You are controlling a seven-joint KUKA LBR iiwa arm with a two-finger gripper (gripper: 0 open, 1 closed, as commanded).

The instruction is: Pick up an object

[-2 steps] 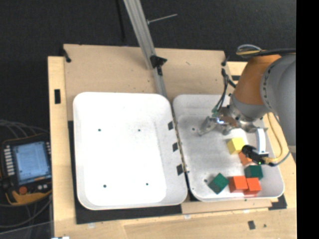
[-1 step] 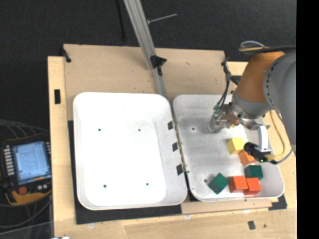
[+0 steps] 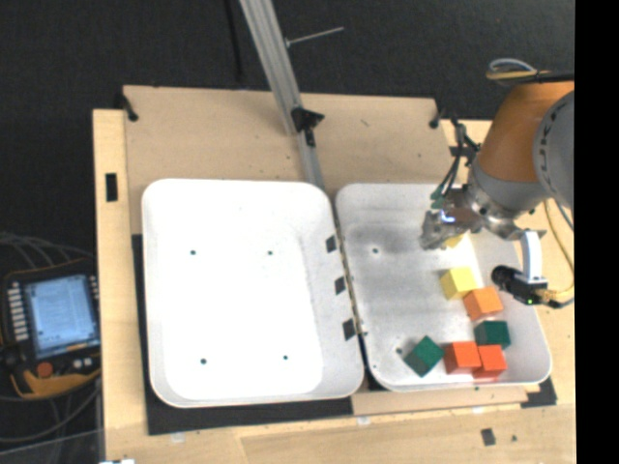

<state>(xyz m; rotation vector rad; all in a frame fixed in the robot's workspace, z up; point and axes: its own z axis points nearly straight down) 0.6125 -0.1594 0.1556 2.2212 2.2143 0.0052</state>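
Tool (image 3: pixel 440 228) low over right bin (image 3: pixel 387 288)

Bench (image 3: pixel 116 259) with two white bins (image 3: pixel 242 288)

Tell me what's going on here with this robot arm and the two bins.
The grey arm's hand hangs over the upper part of the right bin. The blocks sit lower in that bin: a yellow block, an orange block, two green blocks and a red block. Nothing appears picked up yet. The left bin sits alongside.
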